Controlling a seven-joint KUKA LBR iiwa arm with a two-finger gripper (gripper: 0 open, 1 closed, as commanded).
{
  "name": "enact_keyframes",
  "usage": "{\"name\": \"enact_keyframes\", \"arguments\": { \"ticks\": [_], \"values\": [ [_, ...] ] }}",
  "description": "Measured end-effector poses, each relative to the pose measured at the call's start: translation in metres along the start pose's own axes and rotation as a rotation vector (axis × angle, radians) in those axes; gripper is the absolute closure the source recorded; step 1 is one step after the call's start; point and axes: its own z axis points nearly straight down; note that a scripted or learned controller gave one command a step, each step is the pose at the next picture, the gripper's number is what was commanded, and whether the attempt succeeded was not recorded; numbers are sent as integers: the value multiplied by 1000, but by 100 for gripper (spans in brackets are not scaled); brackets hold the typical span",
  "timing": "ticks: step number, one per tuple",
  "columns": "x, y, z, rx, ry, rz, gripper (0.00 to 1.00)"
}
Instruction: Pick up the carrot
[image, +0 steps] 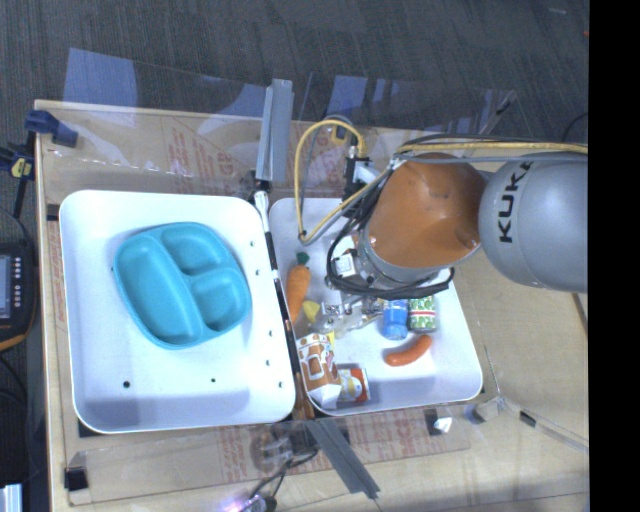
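The carrot (298, 287) is orange with a small green top and lies upright along the left wall of the right bin (455, 375). My gripper (343, 310) hangs low in that bin, just right of the carrot, under the arm's orange wrist band (425, 215). The carrot lies beside the gripper, not in it. The wrist hides much of the gripper from above.
In the right bin lie a blue can (396, 319), a green and red can (423, 313), a sausage (408, 351), a yellow-green piece (311, 311) and an orange and white carton (317, 362). The left bin (90, 370) holds a blue divided plate (181, 282).
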Motion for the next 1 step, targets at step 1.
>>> {"name": "enact_keyframes", "arguments": {
  "ticks": [1],
  "values": [
    [-17, -67, 6, 0, 5, -542, 100]
  ]
}}
